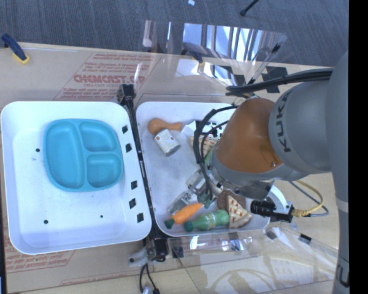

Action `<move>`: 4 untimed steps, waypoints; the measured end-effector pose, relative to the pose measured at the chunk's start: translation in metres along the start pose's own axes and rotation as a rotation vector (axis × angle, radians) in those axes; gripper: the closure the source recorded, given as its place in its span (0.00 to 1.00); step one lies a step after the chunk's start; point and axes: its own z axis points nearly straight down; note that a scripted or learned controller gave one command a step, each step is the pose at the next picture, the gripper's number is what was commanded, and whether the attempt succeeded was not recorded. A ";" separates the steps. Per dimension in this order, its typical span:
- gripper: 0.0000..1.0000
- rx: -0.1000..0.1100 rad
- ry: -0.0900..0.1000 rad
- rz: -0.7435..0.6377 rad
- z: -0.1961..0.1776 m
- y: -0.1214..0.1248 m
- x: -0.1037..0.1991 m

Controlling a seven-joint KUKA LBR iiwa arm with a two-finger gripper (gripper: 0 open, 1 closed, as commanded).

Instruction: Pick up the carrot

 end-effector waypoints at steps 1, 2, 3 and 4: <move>0.00 -0.010 -0.007 -0.248 0.039 0.002 0.006; 1.00 -0.008 -0.005 -0.260 0.029 0.003 0.006; 1.00 -0.017 -0.011 0.119 -0.064 0.041 0.033; 0.00 -0.014 -0.009 0.121 -0.062 0.040 0.033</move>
